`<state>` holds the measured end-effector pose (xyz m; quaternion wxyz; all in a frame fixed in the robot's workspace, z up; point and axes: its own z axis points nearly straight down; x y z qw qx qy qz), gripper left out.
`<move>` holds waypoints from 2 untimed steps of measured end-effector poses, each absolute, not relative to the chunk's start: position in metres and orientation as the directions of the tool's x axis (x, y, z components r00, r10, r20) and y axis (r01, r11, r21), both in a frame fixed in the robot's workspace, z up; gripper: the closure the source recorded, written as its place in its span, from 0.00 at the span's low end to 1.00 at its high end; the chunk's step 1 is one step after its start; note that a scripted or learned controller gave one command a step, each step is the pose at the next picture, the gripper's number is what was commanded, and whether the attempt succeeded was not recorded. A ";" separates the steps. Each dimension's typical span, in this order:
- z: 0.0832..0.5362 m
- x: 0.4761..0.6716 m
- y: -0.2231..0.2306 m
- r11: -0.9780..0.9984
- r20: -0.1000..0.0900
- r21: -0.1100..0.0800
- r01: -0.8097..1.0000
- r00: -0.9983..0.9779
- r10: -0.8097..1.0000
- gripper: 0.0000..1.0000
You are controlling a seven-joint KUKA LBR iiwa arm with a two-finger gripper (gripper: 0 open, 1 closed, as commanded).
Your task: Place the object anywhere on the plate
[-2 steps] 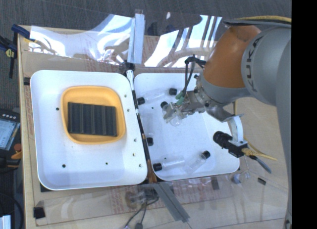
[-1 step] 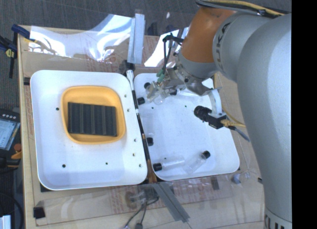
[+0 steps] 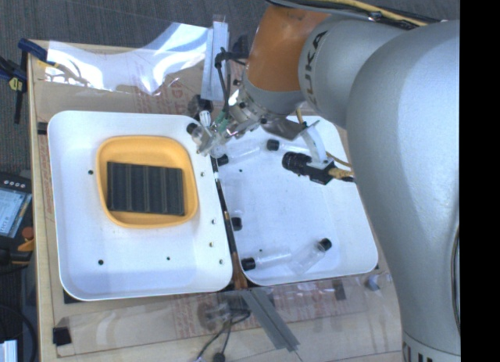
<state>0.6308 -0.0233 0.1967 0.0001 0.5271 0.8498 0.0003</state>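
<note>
Hovering gripper (image 3: 209, 135) at the bins' shared edge, finger state unclear.
Yellow plate (image 3: 145, 182) lies in the left bin (image 3: 117, 274), toward 8 o'clock from the gripper.

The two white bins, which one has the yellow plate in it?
The left bin: it holds the yellow plate with its dark ridged centre. The right bin holds small clear, black-capped items instead.

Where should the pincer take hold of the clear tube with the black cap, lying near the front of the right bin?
Grip the clear tube around the middle of its body, coming straight down from above. It lies flat and slanted on the floor of the right bin, so the pincer should close across its narrow width, not along its length. Its black cap looks too short to grip.
</note>
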 end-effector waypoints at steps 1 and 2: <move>0.197 0.631 -0.023 0.444 0.000 0.001 0.896 -0.444 0.896 0.00; 0.191 0.564 0.051 0.641 0.003 -0.004 0.768 -0.641 0.768 0.00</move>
